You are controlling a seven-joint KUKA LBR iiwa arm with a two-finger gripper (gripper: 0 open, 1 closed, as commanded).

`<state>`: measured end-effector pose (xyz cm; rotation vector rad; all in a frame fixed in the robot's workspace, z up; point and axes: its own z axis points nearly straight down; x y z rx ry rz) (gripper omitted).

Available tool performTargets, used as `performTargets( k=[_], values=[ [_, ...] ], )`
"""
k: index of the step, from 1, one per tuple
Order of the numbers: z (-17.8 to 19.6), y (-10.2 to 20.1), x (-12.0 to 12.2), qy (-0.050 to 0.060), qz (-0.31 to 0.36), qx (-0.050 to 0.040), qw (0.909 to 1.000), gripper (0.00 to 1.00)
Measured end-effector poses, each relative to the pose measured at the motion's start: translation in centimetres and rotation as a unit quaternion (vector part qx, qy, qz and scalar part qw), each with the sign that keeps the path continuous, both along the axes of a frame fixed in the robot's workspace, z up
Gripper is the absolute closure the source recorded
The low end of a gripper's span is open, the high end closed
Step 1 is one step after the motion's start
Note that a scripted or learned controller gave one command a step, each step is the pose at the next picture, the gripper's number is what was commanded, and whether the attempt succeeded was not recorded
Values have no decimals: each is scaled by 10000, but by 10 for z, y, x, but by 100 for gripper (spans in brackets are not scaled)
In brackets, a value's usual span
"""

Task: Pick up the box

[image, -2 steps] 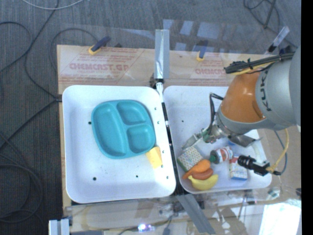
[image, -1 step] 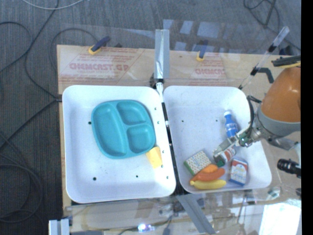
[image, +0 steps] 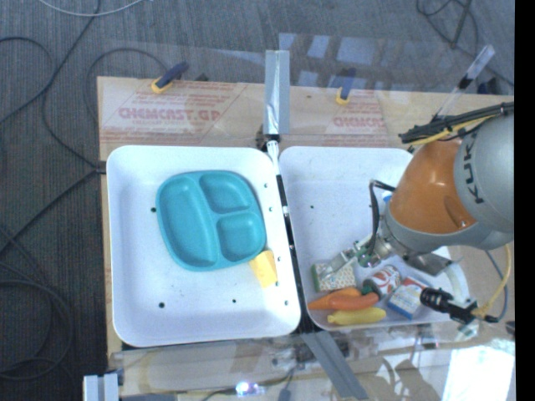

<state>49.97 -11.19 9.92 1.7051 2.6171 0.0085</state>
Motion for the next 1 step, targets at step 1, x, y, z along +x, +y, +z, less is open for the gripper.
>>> performTargets(
  k=[1],
  values=[
    [12,1,3,-28,5,12,10000,100]
  ],
)
